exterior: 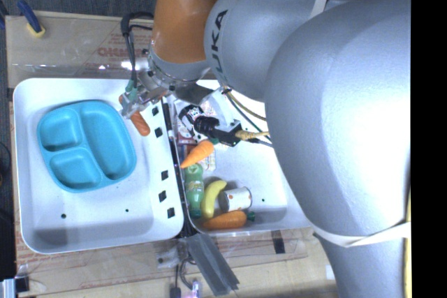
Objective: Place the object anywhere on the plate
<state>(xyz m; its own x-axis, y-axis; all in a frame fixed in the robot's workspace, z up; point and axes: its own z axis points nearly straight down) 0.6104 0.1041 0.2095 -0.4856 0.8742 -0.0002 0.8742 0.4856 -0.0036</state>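
At frame centre-left, the gripper (135, 108) pinches a small orange sausage (140, 124) just beside the blue plate (85, 144); released here, it would likely miss the plate.

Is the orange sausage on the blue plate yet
No. The sausage hangs at the gripper, just off the plate edge, over the white bin.

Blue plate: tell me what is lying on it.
The blue plate shows three bare compartments with nothing lying in them. A small orange sausage-like object hangs just past its right rim, below the gripper, over the white bin. Nothing covers the plate.
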